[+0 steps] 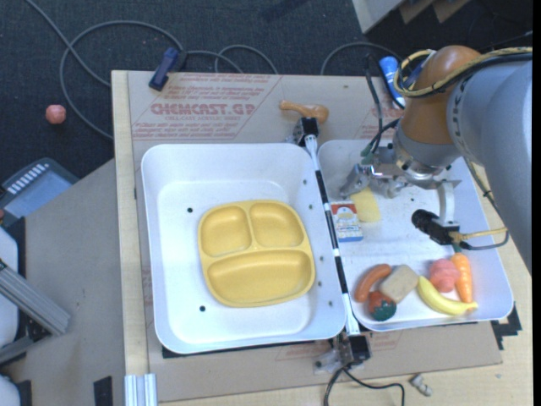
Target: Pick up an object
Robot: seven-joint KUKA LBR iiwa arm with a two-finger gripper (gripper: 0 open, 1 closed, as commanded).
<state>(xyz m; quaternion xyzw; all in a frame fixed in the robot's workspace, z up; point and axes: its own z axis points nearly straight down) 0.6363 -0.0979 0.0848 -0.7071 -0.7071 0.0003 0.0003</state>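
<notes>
So the arm is down over the far end of the right bin (499,265), with the gripper (378,178) sitting just above and touching-close to a pale yellow block (367,205) that looks like a cheese wedge. Honestly can't tell whether the gripper is grasping anything or released, the wrist hides too much from this angle, and nothing is clearly between it. I'd call this the reach/approach step, nothing lifted yet as far as I can judge. The block lies near the bin's left wall, right next to a small red and white carton (345,222). The rest of the toys are bunched along the bin's near edge: a hot dog (372,281), a bread slice (399,284), a banana (444,299), a carrot (463,277) and a pink fruit (444,272). The left bin (161,176) has a yellow divided plate (254,252) in its middle. Next move, I reckon, needs a clean straddle of the block without nudging the carton, then a straight lift
</notes>
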